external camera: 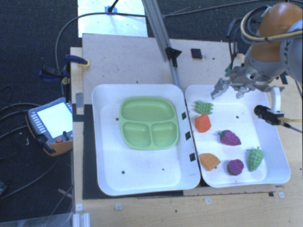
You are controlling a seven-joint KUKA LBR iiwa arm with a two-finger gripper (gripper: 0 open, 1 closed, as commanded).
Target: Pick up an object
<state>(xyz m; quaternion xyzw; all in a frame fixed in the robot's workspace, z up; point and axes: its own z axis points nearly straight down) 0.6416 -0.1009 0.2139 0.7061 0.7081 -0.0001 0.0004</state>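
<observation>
A: Orange plastic carrot [202,122], green top [203,108] pointing to the far rim, is my pick. It lies in the right bin [272,174], at its left side next to the divider, nearest of the toys to the gripper [230,88].

B: Fingers?

A: Spread wide, nothing between them. I see the gripper hanging over the far rim of the right bin, up and to the right of the carrot, well apart from it.

B: How will it handle?

A: My guess: hollow toy, light, stiff, smooth skin, so a bit slippery. I'd close across the orange body at its widest part, not on the leafy top, which looks thin and ridged. Not fragile as far as I can judge.

B: Neighbours?

A: Purple grape bunch [230,137] sits to its right with a gap. Orange slice-shaped piece [209,161] is nearer the front, clear of it. A second purple fruit [235,166] and a green grape bunch [255,158] sit at the front right, well apart. Left bin [142,181] has a green divided plate [149,122].

B: Risk?

A: Divider wall close on the carrot's left; a finger could catch it.
</observation>
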